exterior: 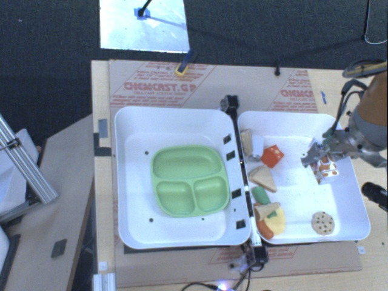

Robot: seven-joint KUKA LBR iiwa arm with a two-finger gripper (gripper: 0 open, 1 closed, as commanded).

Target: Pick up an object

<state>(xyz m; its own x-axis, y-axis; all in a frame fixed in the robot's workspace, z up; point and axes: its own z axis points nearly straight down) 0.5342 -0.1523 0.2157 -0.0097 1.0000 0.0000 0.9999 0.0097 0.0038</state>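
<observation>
While the gripper (315, 155) hovers at three o'clock in the right bin (357, 214), I cannot tell whether it grips anything. A small red-and-white carton (328, 169) sits just beneath it, possibly touching. Its smooth printed card could slip or tip under an off-centre pinch. Elsewhere lie a glossy red block (272, 156), a wedge-shaped sandwich (263, 178) and a flat speckled cookie (322, 223) at five o'clock.

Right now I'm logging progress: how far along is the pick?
Done: the gripper has reached into the right bin, beside a small white and orange carton. In hand: nothing I can confirm; the grasp is unclear. Left: lifting an item. The cookie and red block lie untouched.
</observation>
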